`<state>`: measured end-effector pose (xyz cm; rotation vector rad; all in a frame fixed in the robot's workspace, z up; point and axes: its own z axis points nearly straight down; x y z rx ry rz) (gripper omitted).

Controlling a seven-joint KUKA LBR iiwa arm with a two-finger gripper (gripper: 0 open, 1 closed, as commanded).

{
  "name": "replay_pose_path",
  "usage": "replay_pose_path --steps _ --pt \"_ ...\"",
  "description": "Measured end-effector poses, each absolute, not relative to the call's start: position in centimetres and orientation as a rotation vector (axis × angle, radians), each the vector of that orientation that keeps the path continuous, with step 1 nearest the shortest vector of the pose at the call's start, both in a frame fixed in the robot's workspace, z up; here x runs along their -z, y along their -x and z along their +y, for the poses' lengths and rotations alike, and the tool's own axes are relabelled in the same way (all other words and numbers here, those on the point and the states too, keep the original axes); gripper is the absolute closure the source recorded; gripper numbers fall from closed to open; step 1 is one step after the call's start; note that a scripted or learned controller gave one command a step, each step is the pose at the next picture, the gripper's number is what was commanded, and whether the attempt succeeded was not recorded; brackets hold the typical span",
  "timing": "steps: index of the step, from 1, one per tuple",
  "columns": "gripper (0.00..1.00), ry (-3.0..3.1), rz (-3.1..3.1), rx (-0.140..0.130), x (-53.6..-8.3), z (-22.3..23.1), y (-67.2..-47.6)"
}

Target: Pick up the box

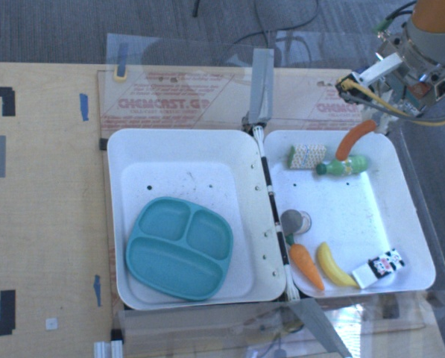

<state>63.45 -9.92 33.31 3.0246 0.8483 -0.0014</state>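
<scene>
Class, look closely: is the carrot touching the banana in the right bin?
Apart. The camera view shows a strip of white bin floor between the carrot and the banana.

A teal divided plate (180, 247) lies in the white left bin (125, 155). The white right bin (408, 200) holds an orange carrot (306, 265), a yellow banana (332, 266), a green bottle (343, 166) and a white box (378, 268) with black cow patches.

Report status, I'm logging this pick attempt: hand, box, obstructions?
Hand above right bin's far corner, nothing visibly held. Box in right bin's near right corner, untouched. Banana close beside it.
</scene>
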Motion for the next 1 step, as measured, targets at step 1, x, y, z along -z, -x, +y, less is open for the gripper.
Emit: replay_pose_path --steps 1 --pt "1.00 -3.110 0.438 -0.001 -42.40 -12.90 -64.97"
